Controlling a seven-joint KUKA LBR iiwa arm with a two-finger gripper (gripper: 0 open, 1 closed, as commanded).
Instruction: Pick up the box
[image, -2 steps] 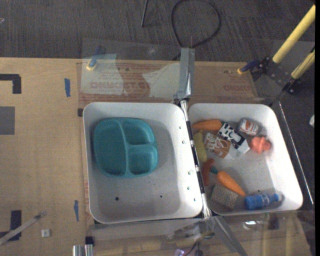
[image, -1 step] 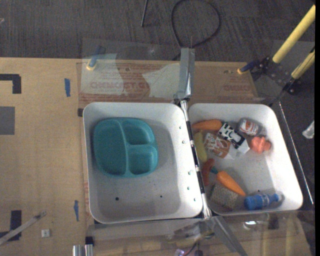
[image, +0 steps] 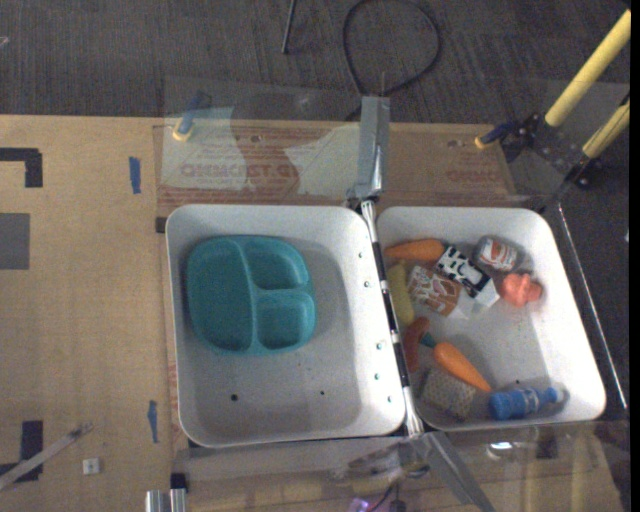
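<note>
Since nothing has hold of the box (image: 463, 271) yet, I'd call this the pre-approach step: pick not started. Taking "box" to be the black-and-white patterned carton; that's a judgement, nothing else there reads as clearly boxy.

All positions are relative to the right bin (image: 530, 340):
- box: far half of the bin, roughly mid-width, lying flat and skewed to the bin walls
- orange-and-white packet (image: 435, 293): bin's left-centre, touching the box's left side
- can (image: 497, 253): far side of the bin, just beside the box on its right
- pink toy (image: 520, 289): right of bin centre, near the box, apart from it
- carrot (image: 415, 250): far-left corner of the bin
- blue bottle (image: 520, 402): near wall of the bin, well clear of the box

Next move, as I read it: come down over the bin's far half, rotate the wrist to match the box's skew, and straddle its short width. Clutter is tight on the packet and can sides, so a misaligned descent could land on a neighbour.

Arm pose and gripper opening: can't tell from this frame, not guessing.
</note>
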